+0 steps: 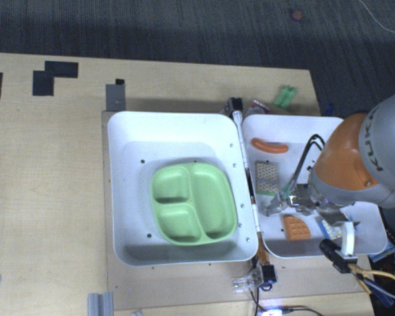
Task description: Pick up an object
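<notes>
My gripper (278, 205) hangs low in the right bin (367, 237), near that bin's left wall. An orange waffle-like piece (296, 228) lies just below and to the right of it. A grey perforated block (266, 177) rests just above it. Further back in the same bin lies an orange-red sausage (270, 146). A small blue and white item (328, 230) shows partly under the wrist, to the right of the waffle piece. I see nothing clearly lifted by the gripper.
The left bin (128, 176) holds a green divided plate (193, 201). A green object (285, 97) lies on the bench behind the right bin. The grey arm with its orange band (342, 160) covers the right bin's right side. Cables trail at the front right.
</notes>
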{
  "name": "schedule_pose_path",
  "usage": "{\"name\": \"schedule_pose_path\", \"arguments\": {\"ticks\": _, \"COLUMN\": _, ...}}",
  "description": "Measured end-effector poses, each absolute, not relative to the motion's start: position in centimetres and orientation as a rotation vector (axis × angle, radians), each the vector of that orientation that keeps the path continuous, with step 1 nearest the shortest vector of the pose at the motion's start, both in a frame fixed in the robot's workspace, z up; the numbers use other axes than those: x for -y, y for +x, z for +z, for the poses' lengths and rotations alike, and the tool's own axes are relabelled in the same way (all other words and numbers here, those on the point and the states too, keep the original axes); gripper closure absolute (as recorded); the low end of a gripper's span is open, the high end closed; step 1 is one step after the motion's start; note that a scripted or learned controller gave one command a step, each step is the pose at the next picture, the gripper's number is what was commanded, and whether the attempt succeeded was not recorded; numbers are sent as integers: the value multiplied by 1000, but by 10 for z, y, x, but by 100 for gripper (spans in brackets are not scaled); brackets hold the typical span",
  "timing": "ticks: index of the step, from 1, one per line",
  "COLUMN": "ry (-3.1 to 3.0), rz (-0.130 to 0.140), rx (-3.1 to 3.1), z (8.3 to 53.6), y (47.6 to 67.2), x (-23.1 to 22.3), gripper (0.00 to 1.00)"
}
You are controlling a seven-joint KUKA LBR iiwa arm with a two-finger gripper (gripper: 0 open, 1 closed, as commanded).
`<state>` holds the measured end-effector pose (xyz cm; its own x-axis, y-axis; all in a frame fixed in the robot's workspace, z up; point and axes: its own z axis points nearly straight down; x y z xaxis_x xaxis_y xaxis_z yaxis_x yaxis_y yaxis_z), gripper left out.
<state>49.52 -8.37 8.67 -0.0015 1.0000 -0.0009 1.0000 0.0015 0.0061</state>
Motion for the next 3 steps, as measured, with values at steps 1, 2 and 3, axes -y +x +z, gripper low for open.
{"name": "schedule_pose_path", "arguments": {"ticks": 1, "ry": 2212, "rz": 13, "rx": -2218, "z": 98, "y": 497, "x": 83, "gripper": 100}}
{"name": "schedule_pose_path", "arguments": {"ticks": 2, "ry": 2212, "rz": 12, "rx": -2218, "z": 98, "y": 497, "x": 83, "gripper": 0}}
{"name": "schedule_pose_path", "arguments": {"ticks": 3, "ry": 2214, "rz": 11, "rx": -2220, "z": 87, "y": 490, "x": 88, "gripper": 0}}
